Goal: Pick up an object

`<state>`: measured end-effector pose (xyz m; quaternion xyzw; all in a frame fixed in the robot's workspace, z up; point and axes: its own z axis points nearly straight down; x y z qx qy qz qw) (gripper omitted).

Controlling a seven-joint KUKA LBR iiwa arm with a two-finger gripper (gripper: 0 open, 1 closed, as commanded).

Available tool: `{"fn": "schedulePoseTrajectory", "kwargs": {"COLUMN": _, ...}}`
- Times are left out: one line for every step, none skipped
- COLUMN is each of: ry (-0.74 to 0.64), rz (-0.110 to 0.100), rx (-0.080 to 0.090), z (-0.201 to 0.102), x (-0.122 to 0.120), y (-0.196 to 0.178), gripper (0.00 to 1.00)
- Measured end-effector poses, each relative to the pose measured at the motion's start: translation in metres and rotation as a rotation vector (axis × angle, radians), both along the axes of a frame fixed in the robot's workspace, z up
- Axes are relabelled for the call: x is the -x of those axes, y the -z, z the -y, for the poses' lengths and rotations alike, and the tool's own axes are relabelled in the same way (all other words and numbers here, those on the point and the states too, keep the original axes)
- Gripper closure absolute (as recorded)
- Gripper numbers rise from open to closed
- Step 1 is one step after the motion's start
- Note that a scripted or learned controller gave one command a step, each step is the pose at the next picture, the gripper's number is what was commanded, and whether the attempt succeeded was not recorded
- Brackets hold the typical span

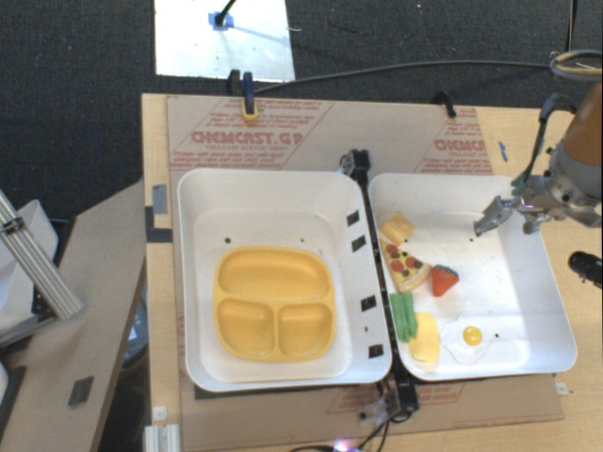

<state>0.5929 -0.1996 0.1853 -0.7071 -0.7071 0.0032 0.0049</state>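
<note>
Several toy foods lie along the left side of the right bin [528, 281]: a yellow cheese piece [398, 227], a pizza slice [406, 266], a red strawberry [444, 279], a green vegetable [404, 316], a pale yellow piece [425, 336] and a fried egg [469, 338]. My gripper [504, 212] hangs over the bin's upper right part, well to the right of the foods. Nothing shows between its fingers.
The left bin [273, 191] holds a yellow divided plate [275, 301]. Black clips run along the seam between the bins. A clamp [247, 97] and a cable sit at the back of the bench. Bare floor lies in the right half of the right bin.
</note>
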Motion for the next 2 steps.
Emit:
{"fn": "schedulePoseTrajectory", "kwargs": {"ry": -0.003, "rz": 0.012, "rx": 0.003, "z": -0.001, "x": -0.003, "y": -0.008, "gripper": 0.0}}
{"fn": "schedulePoseTrajectory", "kwargs": {"ry": -0.006, "rz": 0.012, "rx": 0.003, "z": -0.008, "x": -0.009, "y": 0.048, "gripper": 0.0}}
